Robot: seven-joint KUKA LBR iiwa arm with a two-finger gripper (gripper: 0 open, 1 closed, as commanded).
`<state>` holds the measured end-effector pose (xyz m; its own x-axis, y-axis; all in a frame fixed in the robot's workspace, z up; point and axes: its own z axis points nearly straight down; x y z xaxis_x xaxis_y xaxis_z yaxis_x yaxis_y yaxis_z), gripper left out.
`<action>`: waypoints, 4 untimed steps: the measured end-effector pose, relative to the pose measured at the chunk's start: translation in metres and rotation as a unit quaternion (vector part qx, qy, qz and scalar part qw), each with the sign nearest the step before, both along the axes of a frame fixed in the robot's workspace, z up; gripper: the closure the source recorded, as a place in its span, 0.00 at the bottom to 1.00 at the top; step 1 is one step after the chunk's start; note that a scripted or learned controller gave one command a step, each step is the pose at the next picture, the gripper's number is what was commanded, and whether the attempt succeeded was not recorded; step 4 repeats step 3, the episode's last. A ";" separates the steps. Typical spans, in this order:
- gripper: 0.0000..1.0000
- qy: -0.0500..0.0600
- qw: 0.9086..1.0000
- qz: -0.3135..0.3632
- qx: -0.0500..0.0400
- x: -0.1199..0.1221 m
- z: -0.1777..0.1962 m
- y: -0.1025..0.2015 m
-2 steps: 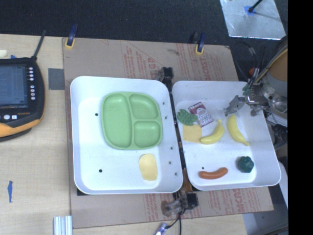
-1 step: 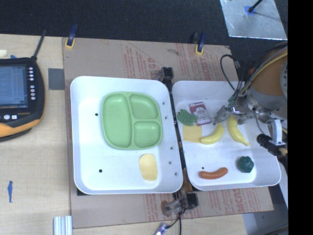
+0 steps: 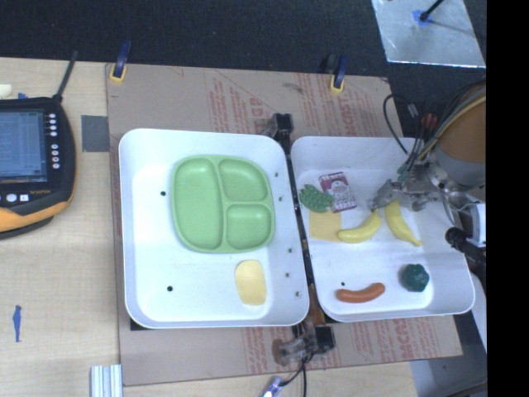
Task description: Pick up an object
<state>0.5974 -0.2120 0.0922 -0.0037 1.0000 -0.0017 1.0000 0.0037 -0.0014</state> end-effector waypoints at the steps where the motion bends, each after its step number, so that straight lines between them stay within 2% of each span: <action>1: 1.00 0.000 1.000 0.001 -0.001 0.000 0.010 -0.001; 2: 1.00 0.000 1.000 0.000 0.001 0.030 0.086 0.055; 3: 1.00 0.002 1.000 0.002 0.001 0.002 0.100 0.142; 4: 1.00 0.002 1.000 0.002 0.001 0.002 0.100 0.142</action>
